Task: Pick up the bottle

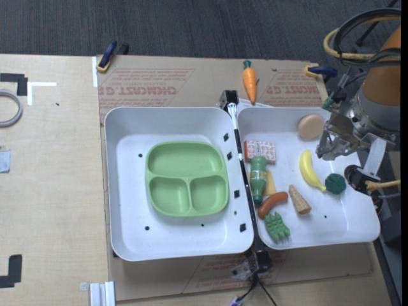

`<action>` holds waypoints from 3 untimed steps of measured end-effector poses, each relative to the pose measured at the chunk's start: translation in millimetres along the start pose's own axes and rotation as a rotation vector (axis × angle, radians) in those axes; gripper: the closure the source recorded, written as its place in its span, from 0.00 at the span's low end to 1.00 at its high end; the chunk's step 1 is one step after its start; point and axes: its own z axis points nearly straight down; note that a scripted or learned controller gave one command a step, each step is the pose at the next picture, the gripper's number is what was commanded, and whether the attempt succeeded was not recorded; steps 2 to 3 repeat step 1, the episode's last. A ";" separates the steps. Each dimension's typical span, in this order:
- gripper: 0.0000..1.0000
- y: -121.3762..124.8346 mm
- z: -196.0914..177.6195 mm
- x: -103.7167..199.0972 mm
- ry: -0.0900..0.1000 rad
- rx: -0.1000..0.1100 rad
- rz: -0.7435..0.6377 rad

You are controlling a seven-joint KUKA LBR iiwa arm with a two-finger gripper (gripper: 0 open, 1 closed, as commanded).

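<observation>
Over right bin's far edge, pincer [331, 146] pointing down — grip state unclear, bottle [257, 178] apart.

The cardboard sheet [146, 81] under the bins bears red print, upside down, too blurred to read surely.

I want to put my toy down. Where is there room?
Left bin: bare floor all round the green tray. Right bin: bare strip along its near wall, right of the cone. Crowded by the bottle and banana.
</observation>
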 end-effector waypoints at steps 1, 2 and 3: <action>1.00 -87.7 73.0 50.0 0.000 0.001 0.134; 1.00 -87.7 73.0 50.0 0.000 0.001 0.134; 1.00 -87.7 73.0 50.0 0.000 0.001 0.134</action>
